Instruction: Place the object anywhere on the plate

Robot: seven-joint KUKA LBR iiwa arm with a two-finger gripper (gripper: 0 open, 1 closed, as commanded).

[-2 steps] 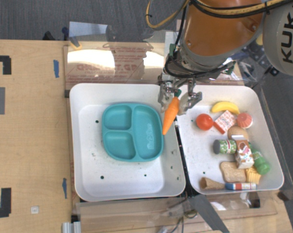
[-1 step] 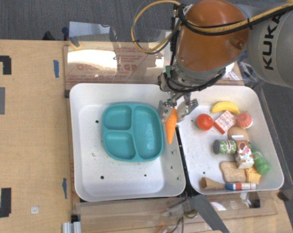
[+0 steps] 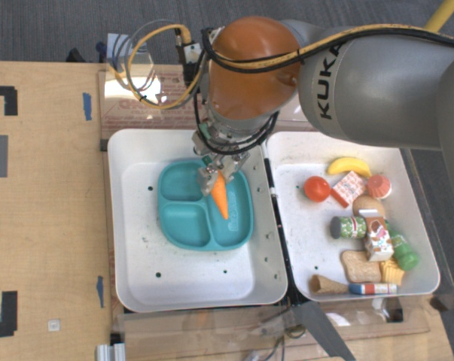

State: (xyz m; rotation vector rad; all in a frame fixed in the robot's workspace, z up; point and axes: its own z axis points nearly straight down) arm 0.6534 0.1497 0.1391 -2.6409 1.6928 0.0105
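A teal divided plate (image 3: 183,216) lies in the left white bin (image 3: 136,269). An orange carrot (image 3: 220,195) hangs point-down over the plate's right compartment, its top end between the fingers of my gripper (image 3: 214,175). The gripper is directly above the plate's upper right part and is shut on the carrot. Whether the carrot's tip touches the plate I cannot tell. The arm's orange band and grey wrist hide the bin's far edge.
The right bin (image 3: 422,277) holds several toy foods: a banana (image 3: 349,165), a tomato (image 3: 316,189), a small red box (image 3: 348,188), a green can (image 3: 350,227), bread (image 3: 361,265) and an ice cream cone (image 3: 328,283). A ridge (image 3: 275,224) divides the two bins.
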